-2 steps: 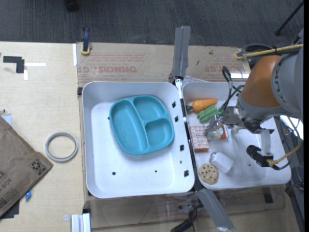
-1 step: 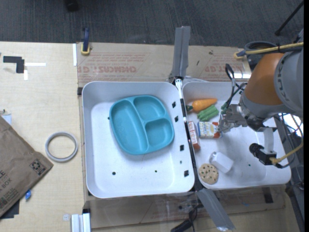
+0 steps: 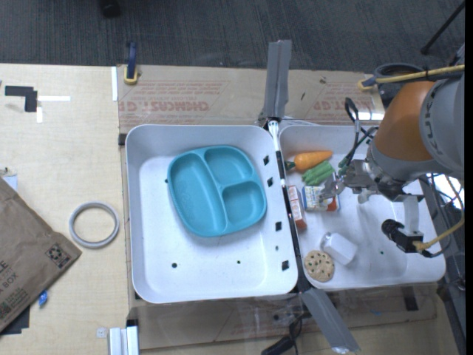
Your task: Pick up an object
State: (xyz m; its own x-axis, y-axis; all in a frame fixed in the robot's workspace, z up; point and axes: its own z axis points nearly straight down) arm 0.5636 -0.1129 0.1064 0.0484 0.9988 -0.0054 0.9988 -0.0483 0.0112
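Objects for picking are seen in the right bin (image 3: 384, 268): a carrot (image 3: 312, 158), a green item (image 3: 318, 173), a small carton (image 3: 321, 197), a red packet (image 3: 295, 205), a white cup (image 3: 339, 248) and a cookie (image 3: 318, 265). The hand (image 3: 341, 184) is lowered beside the carton; its grip cannot be told. A blue divided plate (image 3: 216, 191) is shown in the left bin (image 3: 148, 220).

fixed overhead slant, both bins (image 3: 214, 291)
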